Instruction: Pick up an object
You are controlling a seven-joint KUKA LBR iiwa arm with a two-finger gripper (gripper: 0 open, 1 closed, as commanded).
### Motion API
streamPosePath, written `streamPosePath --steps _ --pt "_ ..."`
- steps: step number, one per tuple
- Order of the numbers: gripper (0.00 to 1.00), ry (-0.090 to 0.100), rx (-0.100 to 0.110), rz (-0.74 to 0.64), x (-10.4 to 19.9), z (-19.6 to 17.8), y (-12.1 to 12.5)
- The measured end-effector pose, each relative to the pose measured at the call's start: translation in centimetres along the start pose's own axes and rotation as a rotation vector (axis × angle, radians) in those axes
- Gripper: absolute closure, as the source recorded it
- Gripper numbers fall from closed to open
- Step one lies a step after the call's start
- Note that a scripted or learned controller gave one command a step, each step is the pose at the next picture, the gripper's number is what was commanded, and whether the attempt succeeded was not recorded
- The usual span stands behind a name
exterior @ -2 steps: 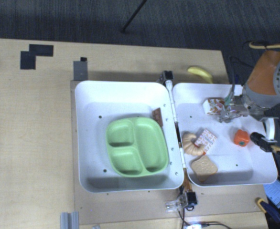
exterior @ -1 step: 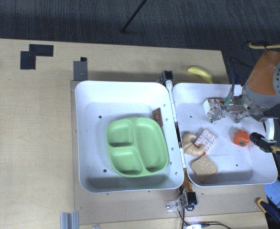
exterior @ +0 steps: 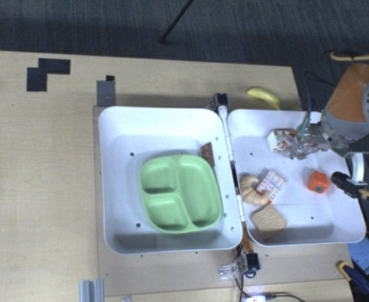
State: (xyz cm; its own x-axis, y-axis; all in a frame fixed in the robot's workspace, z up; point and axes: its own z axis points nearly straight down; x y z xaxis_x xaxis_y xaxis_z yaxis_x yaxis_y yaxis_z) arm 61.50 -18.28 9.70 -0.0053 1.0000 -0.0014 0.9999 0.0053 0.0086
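The wooden bench (exterior: 39,187) carries two shallow white bins side by side. The left bin (exterior: 118,168) holds a green divided tray (exterior: 180,192) with three compartments, lying flat near the middle, and a small brown item (exterior: 206,150) sits just past the tray's far right corner, by the wall shared with the other bin. The right bin (exterior: 342,222) holds the loose objects: a slice of bread (exterior: 269,220) near its front edge, a pale pastry (exterior: 252,190) just behind that, and a small red-checked packet (exterior: 271,183) resting against the pastry. A printed white packet (exterior: 283,140) lies toward the back, and a small orange object (exterior: 318,182) sits apart on the right side. The grey arm (exterior: 361,109) with its orange band reaches in from the right, and the gripper (exterior: 307,140) hangs low at the printed packet's right end — whether it is open, closed or gripping anything I cannot tell. A yellow banana (exterior: 263,96) lies on the bench behind the right bin.
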Motion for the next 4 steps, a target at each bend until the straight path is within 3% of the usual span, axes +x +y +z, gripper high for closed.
streamPosePath --steps 1,2,3,4 --pt "0.00 0.000 0.000 0.000 0.0 0.0 0.0" --pt "0.00 0.001 0.003 0.003 5.3 1.0 -8.1" --pt "1.00 0.000 -0.003 0.003 5.3 -0.2 -7.9" --pt "1.00 0.004 0.003 -0.001 17.9 -8.9 2.5"
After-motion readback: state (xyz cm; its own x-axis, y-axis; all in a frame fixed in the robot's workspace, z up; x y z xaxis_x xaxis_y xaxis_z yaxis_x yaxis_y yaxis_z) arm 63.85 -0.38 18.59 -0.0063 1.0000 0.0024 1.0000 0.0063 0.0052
